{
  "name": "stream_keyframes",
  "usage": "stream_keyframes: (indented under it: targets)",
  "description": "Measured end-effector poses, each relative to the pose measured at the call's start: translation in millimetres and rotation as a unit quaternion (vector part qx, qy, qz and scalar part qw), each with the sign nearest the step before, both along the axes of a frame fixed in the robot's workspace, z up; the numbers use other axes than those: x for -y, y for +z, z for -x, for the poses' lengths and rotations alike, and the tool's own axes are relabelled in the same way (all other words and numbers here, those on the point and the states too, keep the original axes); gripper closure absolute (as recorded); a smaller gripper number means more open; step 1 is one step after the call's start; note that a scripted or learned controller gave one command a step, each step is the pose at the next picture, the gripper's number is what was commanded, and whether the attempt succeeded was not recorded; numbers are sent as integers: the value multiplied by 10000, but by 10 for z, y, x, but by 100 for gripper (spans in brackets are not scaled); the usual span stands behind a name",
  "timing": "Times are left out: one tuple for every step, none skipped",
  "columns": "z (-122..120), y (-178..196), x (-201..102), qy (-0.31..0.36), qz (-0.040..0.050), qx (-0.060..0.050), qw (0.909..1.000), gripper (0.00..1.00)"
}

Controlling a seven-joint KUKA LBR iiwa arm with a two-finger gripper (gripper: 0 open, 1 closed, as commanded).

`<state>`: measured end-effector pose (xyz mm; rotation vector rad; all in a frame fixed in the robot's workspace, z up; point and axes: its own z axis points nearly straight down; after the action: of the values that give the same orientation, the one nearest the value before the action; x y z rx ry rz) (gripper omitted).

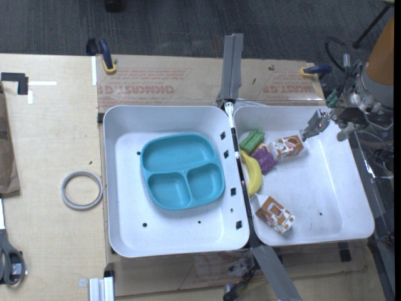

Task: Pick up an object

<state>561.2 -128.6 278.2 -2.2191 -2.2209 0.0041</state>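
The right bin (338, 218) holds several small items. An orange-and-white carton (287, 147) lies near the bin's back, and a second one (275, 214) lies near its front. A yellow banana (252, 173), a purple piece (265, 160) and a green piece (251, 140) crowd the bin's left wall. My gripper (316, 124) hangs over the back right part of this bin, just right of and above the far carton, apart from it. The arm's orange band (383, 55) is at the right edge of the view.
The left bin (119, 168) carries a blue divided plate (182, 171). A grey tape ring (82, 189) and scissors (11, 263) lie on the bench to the left. Clamps (106, 56) and cables (341, 55) sit behind the bins.
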Motion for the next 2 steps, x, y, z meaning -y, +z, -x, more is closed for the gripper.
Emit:
stream_keyframes:
  targets:
    - [103,77,-31,1212,-1,10,9926,0]
    - [-281,-722,-260,651,-4,-5,9979,0]
